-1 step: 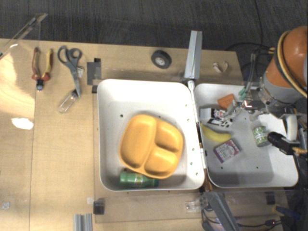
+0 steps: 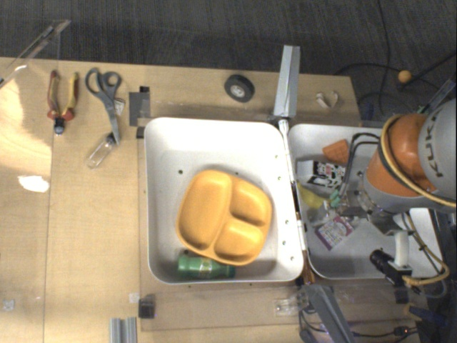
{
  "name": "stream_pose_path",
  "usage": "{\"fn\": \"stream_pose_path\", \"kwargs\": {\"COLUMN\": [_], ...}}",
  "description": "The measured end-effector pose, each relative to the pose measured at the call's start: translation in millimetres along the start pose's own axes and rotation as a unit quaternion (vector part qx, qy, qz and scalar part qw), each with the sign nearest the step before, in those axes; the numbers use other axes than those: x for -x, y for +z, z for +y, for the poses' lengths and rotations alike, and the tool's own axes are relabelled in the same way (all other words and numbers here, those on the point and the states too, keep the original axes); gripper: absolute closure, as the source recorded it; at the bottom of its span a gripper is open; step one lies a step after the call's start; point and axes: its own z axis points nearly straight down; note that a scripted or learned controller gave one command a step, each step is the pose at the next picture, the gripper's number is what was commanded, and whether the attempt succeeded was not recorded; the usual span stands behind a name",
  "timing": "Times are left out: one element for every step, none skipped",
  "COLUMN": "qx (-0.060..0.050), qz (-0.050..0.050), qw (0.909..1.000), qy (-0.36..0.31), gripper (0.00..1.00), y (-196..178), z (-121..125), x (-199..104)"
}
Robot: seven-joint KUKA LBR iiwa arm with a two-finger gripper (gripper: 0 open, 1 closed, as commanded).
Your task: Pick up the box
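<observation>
A small white box with black print (image 2: pixel 327 171) lies near the back left of the right bin (image 2: pixel 335 269). The arm's orange-banded wrist (image 2: pixel 400 159) hangs over that bin. My gripper (image 2: pixel 345 206) points down just in front of the box, over a clutter of small items. The arm's own body hides much of the gripper. I see nothing held in it.
The right bin also holds an orange piece (image 2: pixel 335 150), a yellow-green item (image 2: pixel 314 196) and a purple-printed packet (image 2: pixel 333 231). In the left bin (image 2: pixel 161 191) sit a yellow divided plate (image 2: pixel 225 216) and a green can (image 2: pixel 203 266). Scissors (image 2: pixel 107 95), pliers (image 2: pixel 61 98) and a tape roll (image 2: pixel 239 87) lie on the bench.
</observation>
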Motion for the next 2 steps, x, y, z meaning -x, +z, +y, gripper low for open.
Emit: {"fn": "stream_pose_path", "kwargs": {"qx": [0.003, 0.003], "qz": [0.0, 0.0], "qw": [1.0, 1.0], "qy": [-0.001, -0.001], "gripper": [1.0, 0.0], "y": [-11.1, -11.1], "z": [2.8, 2.7], "x": [-0.5, -0.4]}}
